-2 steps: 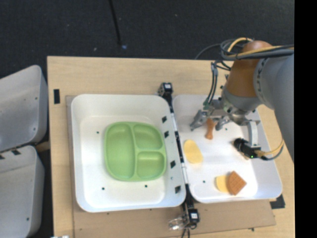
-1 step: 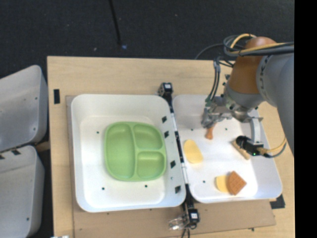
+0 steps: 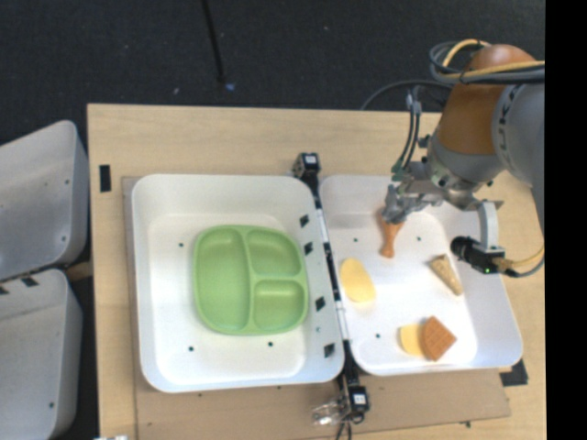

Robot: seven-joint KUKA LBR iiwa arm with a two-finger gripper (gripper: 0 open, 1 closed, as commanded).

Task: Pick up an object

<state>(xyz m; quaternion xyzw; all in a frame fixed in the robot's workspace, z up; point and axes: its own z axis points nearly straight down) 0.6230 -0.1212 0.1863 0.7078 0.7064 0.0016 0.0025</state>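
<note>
bottom edge first: small clip/connector hardware (image 3: 341,409) sits at the near end of the seam between the two bins, closest thing to the camera.

left to right:
- left bin (image 3: 151,337): 1 green divided tray (image 3: 248,278), three compartments, nothing seen in them. lies flat, roughly centred.
- right bin (image 3: 486,333): 1 pale yellow oval piece (image 3: 358,280) near the divider, 1 orange-brown waffle-like square (image 3: 437,337) overlapping 1 small yellow disc (image 3: 409,339) toward the near edge, 1 tan wedge (image 3: 448,274) toward the right wall, 1 thin orange-brown stick-shaped piece (image 3: 392,236) toward the far side.
- totals: 2 bins, 1 tray, 5 small objects, 1 arm.

gripper (image 3: 401,211) is over the far part of the right bin, directly above the top end of the stick piece. that piece looks upright or tilted, its upper end meeting the fingertips. jaws look narrow, nearly closed, and the stick's top appears to sit between them, but the slant hides the contact; reads as a pinch on the tip, can't confirm a firm hold.

risks, as judgement:
- grip is at the very end of a thin piece, so it could pivot or slip out on lift.
- lower end seems to touch the bin floor; a sideways move before lifting could drag it loose.
- cable loop and the black fitting (image 3: 468,250) hang near the tan wedge; a low sweep could knock it.
</note>
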